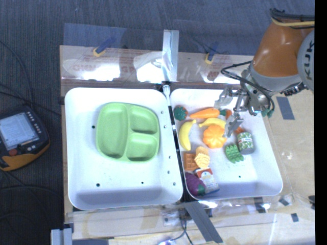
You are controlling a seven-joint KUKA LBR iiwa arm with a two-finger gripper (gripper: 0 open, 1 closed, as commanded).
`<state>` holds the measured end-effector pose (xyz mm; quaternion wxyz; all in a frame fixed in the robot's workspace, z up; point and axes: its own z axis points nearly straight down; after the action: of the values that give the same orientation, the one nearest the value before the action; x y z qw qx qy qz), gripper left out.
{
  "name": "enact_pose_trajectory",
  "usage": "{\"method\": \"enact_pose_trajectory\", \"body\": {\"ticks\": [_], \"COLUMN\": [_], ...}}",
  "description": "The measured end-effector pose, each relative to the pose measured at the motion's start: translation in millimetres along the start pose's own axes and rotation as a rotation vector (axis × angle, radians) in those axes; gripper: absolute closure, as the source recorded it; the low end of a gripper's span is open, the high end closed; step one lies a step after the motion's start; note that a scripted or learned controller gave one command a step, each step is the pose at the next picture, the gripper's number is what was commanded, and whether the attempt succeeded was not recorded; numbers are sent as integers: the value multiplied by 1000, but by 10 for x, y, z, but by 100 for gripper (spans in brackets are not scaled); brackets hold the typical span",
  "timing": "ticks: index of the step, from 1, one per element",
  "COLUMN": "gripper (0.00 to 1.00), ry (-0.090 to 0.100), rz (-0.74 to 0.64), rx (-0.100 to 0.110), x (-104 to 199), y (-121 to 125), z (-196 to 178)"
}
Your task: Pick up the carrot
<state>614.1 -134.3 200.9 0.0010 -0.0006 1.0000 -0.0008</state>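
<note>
Lettering "KU" shows on the grey arm point(306, 60) beside its orange band. Its jaws point(236, 117), spread open, hang over the right bin point(265, 175), holding nothing. Just left of them the carrot point(204, 113) lies above a yellow banana point(185, 135) and an orange fruit point(213, 136). Left bin holds a green tray point(127, 131).

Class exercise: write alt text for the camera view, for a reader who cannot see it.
The gripper hangs over the right bin, close to the carrot lying among toy foods. The left bin holds a green divided plate.
</note>
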Motion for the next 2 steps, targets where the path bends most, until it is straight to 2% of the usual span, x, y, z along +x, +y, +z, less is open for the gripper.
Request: {"method": "enact_pose_trajectory", "body": {"ticks": [1, 2], "gripper": [0, 100], "ry": [-1, -3], "rz": [21, 20], "rx": [0, 2], "x": [290, 280], "y": [145, 154], "z": [1051, 955]}}
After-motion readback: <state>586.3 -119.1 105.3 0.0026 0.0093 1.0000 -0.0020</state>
